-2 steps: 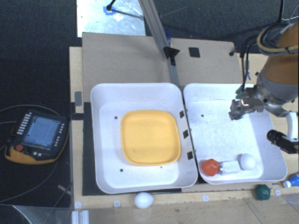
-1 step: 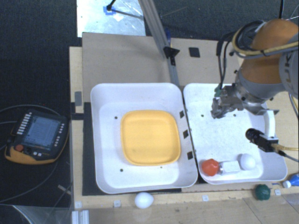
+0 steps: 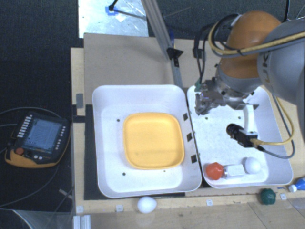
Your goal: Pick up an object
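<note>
A yellow square plate [image 3: 153,140] lies in the middle of the left bin [image 3: 106,128]. In the right bin [image 3: 217,132], near its front wall, sit a red ball [image 3: 214,171], a white flat block [image 3: 234,171] and a white ball [image 3: 252,165] in a row. My gripper [image 3: 204,104] hangs over the back left corner of the right bin, close to the wall between the bins, well away from those three objects. Nothing shows between its fingers.
A white egg-like ball [image 3: 147,204] and a dark green ball [image 3: 267,196] lie on the bench in front of the bins. A teach pendant [image 3: 37,138] rests on the floor at left. A grey metal bar [image 3: 161,30] slants across the back.
</note>
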`<action>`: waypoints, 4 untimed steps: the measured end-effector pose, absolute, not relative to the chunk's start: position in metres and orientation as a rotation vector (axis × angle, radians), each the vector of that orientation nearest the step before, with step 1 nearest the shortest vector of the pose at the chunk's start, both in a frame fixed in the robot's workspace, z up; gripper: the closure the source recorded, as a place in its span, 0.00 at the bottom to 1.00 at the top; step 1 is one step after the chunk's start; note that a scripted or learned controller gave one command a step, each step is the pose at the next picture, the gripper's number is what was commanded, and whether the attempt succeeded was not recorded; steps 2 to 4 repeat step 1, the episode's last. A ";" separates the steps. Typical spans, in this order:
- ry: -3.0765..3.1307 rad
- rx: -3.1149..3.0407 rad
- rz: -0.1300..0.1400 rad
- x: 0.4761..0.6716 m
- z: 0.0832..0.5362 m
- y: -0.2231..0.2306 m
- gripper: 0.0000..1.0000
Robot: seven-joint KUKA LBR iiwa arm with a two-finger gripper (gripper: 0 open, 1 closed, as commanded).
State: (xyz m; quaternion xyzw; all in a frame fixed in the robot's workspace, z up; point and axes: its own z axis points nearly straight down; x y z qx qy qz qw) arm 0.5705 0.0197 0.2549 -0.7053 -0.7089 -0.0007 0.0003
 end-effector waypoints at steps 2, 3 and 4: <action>-2.226 -2.216 -0.002 0.587 0.257 0.074 1.00; -2.226 -2.216 -0.002 0.587 0.257 0.074 1.00; -2.226 -2.216 -0.002 0.587 0.257 0.074 1.00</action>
